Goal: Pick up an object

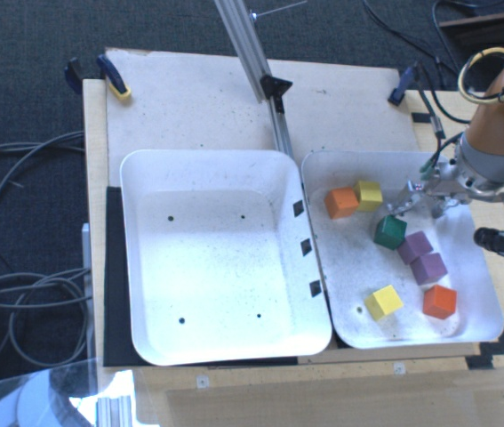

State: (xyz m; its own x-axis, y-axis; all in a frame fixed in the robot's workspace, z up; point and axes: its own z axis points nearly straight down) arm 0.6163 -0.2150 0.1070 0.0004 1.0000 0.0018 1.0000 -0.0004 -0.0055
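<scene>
My gripper point(419, 206) hangs over the upper middle of the right bin point(487, 323), and its two fingers stand apart with nothing between them. A green block point(390, 232) lies just below the left fingertip point(399, 206), apart from it. Left of the gripper an orange block point(342, 201) and a yellow block point(368, 194) touch each other. Two purple blocks point(414, 245) point(428, 267) lie in a row below the gripper. Nearer the front rim rest a second yellow block point(383, 302) and a red-orange block point(439, 302).
The left bin point(145, 176) sits beside the right one, with a raised shared rim point(309, 247) between them. A slanted metal bar point(250, 47) crosses the board behind the bins. Clamps point(114, 76) point(402, 87) hold the board's back corners. Cables point(20, 238) lie at the left.
</scene>
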